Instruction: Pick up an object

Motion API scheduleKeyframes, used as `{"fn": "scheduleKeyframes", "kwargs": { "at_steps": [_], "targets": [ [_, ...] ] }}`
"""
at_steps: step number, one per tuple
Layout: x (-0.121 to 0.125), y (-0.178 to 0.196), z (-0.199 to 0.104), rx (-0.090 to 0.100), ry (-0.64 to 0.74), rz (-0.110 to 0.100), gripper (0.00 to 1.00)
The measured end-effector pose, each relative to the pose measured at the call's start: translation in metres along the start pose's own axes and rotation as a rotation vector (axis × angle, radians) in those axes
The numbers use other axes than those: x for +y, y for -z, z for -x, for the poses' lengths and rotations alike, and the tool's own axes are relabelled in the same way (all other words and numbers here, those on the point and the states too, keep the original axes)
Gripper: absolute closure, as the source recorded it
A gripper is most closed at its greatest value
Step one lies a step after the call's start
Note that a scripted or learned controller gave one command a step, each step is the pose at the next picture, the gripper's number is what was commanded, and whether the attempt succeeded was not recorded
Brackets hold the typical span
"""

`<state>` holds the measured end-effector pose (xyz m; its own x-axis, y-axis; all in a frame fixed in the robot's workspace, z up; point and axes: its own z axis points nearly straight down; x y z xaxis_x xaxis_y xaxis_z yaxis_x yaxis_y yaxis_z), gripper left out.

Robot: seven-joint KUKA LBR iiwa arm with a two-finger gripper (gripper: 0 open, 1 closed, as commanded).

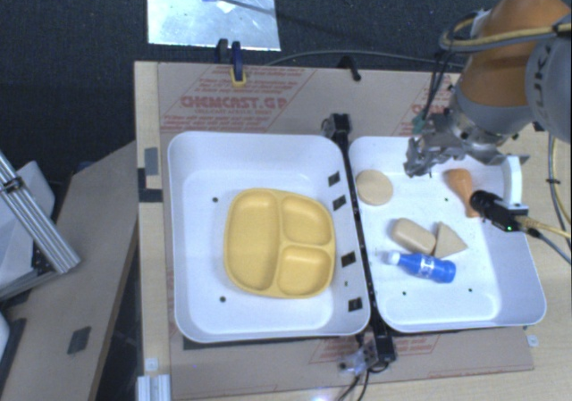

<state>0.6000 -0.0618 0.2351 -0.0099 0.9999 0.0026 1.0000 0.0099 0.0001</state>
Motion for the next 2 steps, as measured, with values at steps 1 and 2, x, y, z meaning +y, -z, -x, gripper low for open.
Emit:
{"fn": "scheduleKeyframes", "kwargs": {
  "at_steps": [1,2],
  "targets": [
    [-0.008,0.007,-0.058,0.0,0.001,0.001,1.0],
    [-0.013,0.009,-0.112,0.0,0.001,0.001,1.0]
  ]
}}
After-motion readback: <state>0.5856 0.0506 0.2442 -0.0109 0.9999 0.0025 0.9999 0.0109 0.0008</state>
